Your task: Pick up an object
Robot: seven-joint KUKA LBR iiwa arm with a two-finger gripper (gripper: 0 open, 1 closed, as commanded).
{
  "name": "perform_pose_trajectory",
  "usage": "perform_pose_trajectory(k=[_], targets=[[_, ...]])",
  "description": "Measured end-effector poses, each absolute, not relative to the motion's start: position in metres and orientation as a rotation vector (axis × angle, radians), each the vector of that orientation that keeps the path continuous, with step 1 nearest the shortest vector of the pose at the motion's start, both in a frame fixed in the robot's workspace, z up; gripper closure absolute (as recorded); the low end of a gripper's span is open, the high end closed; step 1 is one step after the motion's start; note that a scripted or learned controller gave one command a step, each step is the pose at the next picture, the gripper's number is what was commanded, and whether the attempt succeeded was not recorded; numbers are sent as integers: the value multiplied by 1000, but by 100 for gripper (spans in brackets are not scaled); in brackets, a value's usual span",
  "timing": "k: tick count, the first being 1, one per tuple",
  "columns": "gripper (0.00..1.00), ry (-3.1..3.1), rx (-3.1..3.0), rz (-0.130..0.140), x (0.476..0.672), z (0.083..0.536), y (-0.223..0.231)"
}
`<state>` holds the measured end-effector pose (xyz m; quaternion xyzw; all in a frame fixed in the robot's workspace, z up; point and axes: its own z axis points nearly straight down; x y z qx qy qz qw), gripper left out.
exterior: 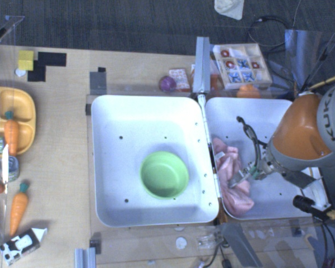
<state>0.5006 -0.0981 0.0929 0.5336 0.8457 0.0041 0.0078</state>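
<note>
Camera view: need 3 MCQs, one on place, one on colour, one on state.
1. Where does the green bowl sit?
A. in the left bin
B. in the right bin
C. on the yellow tray

2. What colour is the cloth in the right bin?
A. blue
B. pink
C. white

3. How does the claw stand relative to the cloth?
A. raised high above the left bin
B. outside both bins, over the bench
C. low in the right bin, at the cloth

Key:
1 A, the bowl lies near the middle of the left bin.
2 B, the crumpled fabric along that bin's left wall is pink.
3 C, the claw's tip meets the cloth's right edge; whether it grips is not clear.
</note>
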Motion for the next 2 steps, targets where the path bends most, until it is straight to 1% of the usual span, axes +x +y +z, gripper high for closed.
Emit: perform_pose_trajectory(k=[1,2], targets=[[100,2637,1661,25,505,107,-96],[100,2796,1411,7,599,187,-55]])
